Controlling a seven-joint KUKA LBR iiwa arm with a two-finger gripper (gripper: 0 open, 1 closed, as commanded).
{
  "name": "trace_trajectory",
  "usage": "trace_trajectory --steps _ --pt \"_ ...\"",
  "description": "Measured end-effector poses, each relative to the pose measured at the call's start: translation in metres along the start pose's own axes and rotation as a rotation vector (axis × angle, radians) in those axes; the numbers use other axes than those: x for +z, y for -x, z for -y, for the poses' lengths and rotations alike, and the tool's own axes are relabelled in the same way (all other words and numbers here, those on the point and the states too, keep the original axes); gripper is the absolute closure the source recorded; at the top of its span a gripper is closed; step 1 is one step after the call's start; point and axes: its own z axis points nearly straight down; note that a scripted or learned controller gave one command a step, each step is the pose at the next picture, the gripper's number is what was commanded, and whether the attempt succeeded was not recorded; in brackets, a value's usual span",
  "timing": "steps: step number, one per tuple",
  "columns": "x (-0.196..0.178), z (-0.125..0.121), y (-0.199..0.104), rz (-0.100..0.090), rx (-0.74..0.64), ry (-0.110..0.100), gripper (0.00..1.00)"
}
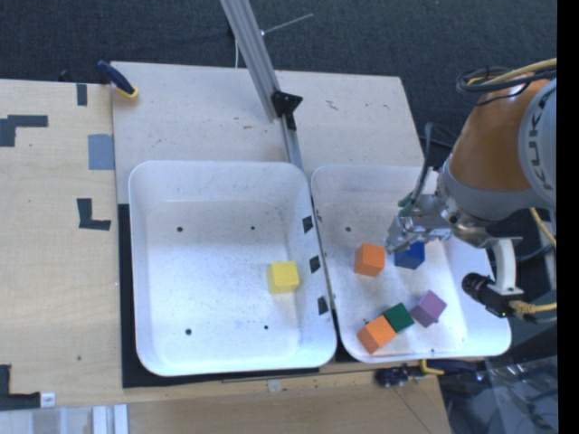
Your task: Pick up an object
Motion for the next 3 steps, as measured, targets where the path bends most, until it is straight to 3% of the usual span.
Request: trace_trajectory --steps 3 --pt "0.002 -0.013 -0.182 0.000 -0.002 0.001 1.00"
